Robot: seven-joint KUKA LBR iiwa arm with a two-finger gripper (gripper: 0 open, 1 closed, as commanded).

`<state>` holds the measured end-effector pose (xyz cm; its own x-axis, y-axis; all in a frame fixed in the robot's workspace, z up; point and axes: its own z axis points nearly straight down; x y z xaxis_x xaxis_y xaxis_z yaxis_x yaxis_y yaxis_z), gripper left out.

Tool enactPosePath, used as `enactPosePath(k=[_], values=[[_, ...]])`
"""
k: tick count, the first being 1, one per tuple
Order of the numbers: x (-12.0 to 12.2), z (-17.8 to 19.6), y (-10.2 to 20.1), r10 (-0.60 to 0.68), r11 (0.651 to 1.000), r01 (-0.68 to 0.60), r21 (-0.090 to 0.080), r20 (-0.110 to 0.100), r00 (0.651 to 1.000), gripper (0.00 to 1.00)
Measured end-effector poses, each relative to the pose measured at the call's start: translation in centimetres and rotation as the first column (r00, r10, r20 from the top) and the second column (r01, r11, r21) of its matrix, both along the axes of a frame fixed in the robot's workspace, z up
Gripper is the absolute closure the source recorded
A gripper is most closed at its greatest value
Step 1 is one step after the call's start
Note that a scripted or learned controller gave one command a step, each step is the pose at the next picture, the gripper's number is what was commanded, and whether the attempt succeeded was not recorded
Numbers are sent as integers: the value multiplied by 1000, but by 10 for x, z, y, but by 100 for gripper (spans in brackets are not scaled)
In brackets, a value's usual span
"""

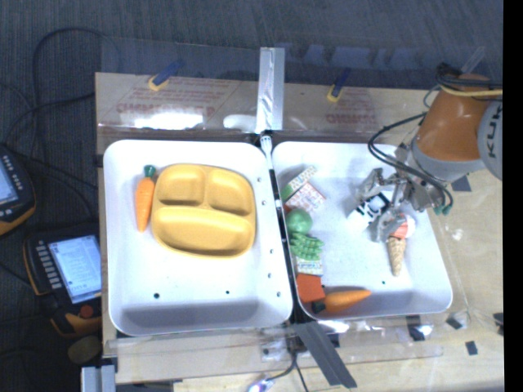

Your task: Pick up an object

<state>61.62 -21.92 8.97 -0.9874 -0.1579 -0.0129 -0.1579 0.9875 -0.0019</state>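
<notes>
Inside the right bin (425, 292), toward its right side, lies an ice-cream cone (396, 247): ribbed tan taper, tip pointing to the near rim, pale pink-and-white scoop end uppermost. Gripper (384, 207): metal, spindly, set down just above and left of the cone's scoop end, with a small black-and-white item (369, 208) at its fingers; whether the fingers are clamped or spread cannot be told. Arm (449, 133): smooth orange band, grey housing, entering from the right, black cable looping beside it.

Same bin, left wall, far to near: a flat printed packet (304, 193), red and white; a round glossy green vegetable (299, 221); a knobbly green pea pod (306, 246); an orange-red block (309, 287); a smooth orange carrot (346, 299) lying along the near rim.

Left bin (196, 313): white, shallow, rounded corners. Contents: a yellow plastic tray (204, 209) with three moulded compartments, and just beside its left edge a second carrot (145, 201), green-topped, lying lengthwise.
</notes>
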Motion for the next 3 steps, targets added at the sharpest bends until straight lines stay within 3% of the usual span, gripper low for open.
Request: enactPosePath(k=[1, 2, 3], values=[[-2, 0, -1, 38, 999, -38, -4, 1, 999, 0], [-1, 0, 51, 94, 996, -94, -4, 0, 996, 0], [-27, 0, -1, 174, 985, -174, -1, -1, 985, 0]])
